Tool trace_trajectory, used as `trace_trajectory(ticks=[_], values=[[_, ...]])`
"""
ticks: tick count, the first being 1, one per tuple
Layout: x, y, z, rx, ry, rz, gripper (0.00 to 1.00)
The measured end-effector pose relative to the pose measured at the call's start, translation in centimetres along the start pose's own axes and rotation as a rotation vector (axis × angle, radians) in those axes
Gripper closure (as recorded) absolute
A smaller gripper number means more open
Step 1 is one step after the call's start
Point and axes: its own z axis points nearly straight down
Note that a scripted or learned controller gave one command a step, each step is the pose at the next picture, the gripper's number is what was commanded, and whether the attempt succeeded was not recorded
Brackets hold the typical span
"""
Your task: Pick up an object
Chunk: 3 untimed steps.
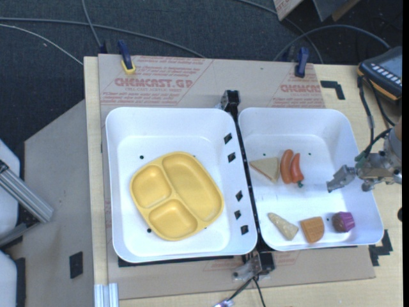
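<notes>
My pincer (348,178) sits low over the right edge of the right bin (319,117), holding nothing, and whether its tips stand wide or narrow I cannot tell at this size. The candidates lie in that bin: a purple piece (344,221) nearest, an orange block (312,229) just beside it, a tan wedge (282,226), and further in a red sausage pair (291,166) touching a pale wedge (265,169); I judge the purple piece the soundest choice, taken squarely from above and clear of the bin wall. The left bin (121,171) carries a yellow divided tray (176,196), both bins rest on a board-covered surface (160,82) held by blue clamps (126,56), with cables (96,27) trailing over dark flooring beyond.
</notes>
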Motion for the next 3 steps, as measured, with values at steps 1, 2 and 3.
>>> trace_trajectory(ticks=[1, 2, 3], values=[[0.1, 0.4, -0.7, -0.014, -0.004, -0.004, 0.00], [-0.5, -0.4, 5.0, -0.008, -0.001, -0.003, 0.00], [-0.4, -0.4, 9.9, -0.010, -0.001, -0.004, 0.00]])
